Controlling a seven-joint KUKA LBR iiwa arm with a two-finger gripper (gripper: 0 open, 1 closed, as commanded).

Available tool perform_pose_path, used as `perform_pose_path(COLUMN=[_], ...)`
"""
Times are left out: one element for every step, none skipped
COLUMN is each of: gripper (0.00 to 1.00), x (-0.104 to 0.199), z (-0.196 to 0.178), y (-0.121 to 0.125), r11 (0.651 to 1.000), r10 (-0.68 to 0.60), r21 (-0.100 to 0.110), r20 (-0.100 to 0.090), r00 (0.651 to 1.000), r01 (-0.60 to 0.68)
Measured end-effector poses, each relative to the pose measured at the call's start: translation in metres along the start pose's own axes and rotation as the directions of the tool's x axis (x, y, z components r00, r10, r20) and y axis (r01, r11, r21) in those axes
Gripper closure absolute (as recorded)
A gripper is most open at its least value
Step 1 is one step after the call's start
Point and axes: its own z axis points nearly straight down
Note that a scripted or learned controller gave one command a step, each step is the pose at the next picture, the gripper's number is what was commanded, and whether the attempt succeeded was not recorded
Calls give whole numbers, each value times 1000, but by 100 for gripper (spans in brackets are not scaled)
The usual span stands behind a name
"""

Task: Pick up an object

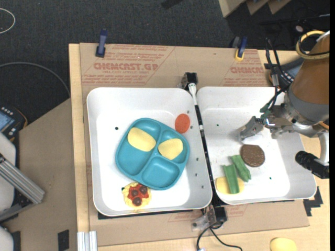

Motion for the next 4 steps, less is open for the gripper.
perform_pose_path(gripper=[0, 0, 0, 0], x=[1, -15, -57, -55], z=[85, 2, -59, 66], y=[-14, -26, -42, -13], r11=[1000, 1000, 1000, 1000], r10=[1, 2, 4, 0], r21=[7, -4, -8, 4], r20=[-2, 2, 5, -2], r00=[1000, 1000, 1000, 1000], r01=[-1, -2, -4, 0])
